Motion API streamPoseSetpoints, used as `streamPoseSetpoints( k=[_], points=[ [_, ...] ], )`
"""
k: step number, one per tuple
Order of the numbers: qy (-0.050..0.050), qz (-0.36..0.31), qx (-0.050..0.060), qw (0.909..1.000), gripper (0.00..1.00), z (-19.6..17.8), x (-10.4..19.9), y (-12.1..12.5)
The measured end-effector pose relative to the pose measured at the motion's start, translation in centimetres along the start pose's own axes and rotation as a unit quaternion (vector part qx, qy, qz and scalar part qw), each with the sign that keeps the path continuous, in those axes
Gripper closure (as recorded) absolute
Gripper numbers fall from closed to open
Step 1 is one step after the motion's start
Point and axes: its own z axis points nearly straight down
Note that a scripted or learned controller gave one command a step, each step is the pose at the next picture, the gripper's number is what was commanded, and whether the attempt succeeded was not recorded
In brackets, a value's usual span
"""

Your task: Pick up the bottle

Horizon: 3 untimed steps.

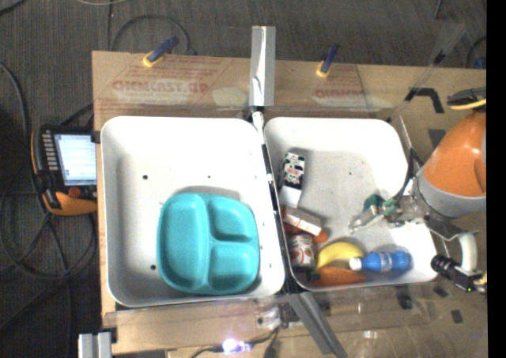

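Note:
The bottle (386, 261) is blue with a white cap. It lies on its side near the front wall of the right bin (348, 137), cap pointing left toward a banana. My gripper (362, 215) hovers over the right bin, a little behind and left of the bottle. Its fingers are open with nothing between them. The grey wrist and orange band (458, 160) reach in over the bin's right rim.
A banana (338, 253), an orange carrot-like item (341, 275) and a small can (300, 250) crowd the bottle's left. A red-and-white packet (303, 224) and a small carton (294, 168) lie along the divider. The left bin (134, 159) holds a teal sectioned tray (209, 243).

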Motion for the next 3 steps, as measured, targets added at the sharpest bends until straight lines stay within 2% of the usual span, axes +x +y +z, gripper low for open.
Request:
streamPoseSetpoints(
  k=[2, 3],
  points=[
    [0.0, -0.025, 0.001, 0.9997, 0.0, 0.0, -0.09, -0.11],
    [0.003, -0.026, 0.008, 0.9996, 0.0, -0.13, -0.13, -0.61]
  ],
)
